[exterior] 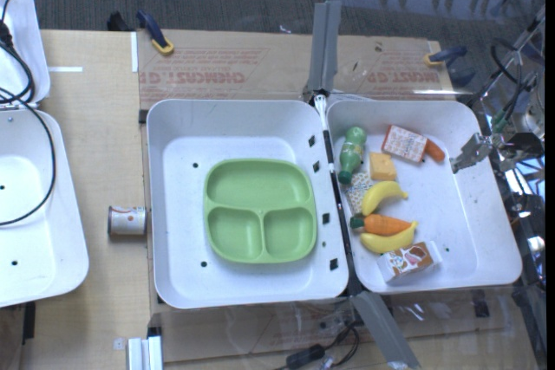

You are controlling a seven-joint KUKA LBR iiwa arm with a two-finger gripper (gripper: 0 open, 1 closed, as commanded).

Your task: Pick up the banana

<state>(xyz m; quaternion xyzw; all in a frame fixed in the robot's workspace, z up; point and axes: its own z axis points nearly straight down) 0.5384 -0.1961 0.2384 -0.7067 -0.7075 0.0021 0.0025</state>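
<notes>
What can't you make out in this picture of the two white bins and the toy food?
- Claw: small and lost in cables at the right bin's edge; open or shut is unclear.
- Arm: cut off by the picture's right edge.
- Carton: print too small to read.
- Second yellow piece: partly under the carrot, so whether it is another banana is unclear.

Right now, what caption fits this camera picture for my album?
Banana waits among toy food in the right bin, gripper near that bin's right edge, green tray in the left bin.

A green divided plate point(260, 210) sits in the left bin point(173, 186) — a carrot point(388, 224) and green bottle point(350, 153) in the right.
</notes>
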